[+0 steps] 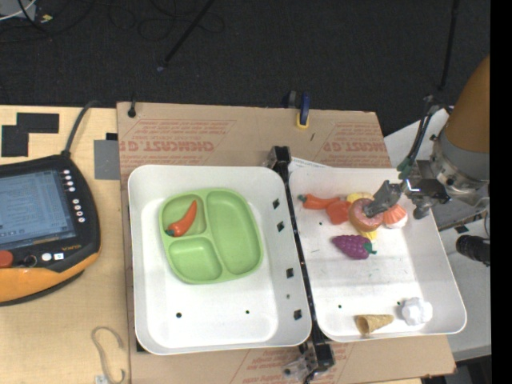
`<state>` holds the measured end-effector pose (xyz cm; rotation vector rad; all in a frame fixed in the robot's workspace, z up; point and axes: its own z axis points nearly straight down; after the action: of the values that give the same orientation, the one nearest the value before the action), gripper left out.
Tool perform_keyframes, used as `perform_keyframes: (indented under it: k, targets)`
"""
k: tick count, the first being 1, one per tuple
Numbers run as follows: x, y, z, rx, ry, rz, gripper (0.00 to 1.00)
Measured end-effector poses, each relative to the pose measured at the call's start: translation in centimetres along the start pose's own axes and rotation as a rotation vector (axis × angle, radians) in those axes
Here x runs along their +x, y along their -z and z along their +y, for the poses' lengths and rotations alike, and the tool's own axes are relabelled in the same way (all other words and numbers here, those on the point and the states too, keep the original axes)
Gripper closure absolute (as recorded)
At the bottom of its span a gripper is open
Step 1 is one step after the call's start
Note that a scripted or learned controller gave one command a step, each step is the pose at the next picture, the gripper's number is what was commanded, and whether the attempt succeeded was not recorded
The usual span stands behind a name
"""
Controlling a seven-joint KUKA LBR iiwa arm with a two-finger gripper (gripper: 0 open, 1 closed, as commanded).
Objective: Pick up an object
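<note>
Toys lie clustered in the right bin [448, 286]: a round pink doughnut [367, 214], knobbly purple grapes [352, 246], an orange carrot [322, 202]. The gripper [390, 201] hovers at the doughnut; finger state unclear. A smooth green divided plate [232, 238] sits in the left bin [160, 310].

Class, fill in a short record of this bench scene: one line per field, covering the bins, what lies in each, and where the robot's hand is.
left bin: holds a green tray
tray: three compartments, a red chili in the upper left one
right bin: carrot, donut, purple grapes, cone, white lump
hand: over the right bin's upper part, at the donut
arm: reaches in from the right
beside the bench: a control pendant on the left
</note>
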<state>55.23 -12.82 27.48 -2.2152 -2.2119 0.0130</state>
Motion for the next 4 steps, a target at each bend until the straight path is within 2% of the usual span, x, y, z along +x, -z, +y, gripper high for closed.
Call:
perform_keyframes:
  k: [1, 2, 3, 4]
  targets:
    - [0.0, 0.7, 0.2, -0.011, 0.002, -0.001, 0.0]
    - [-0.5, -4.0, 0.6, -0.007, 0.002, -0.001, 0.0]
    - [-0.5, -9.8, -0.4, -0.005, 0.002, 0.0, 0.0]
    - [-0.5, -15.8, 0.4, -0.007, 0.002, 0.0, 0.0]
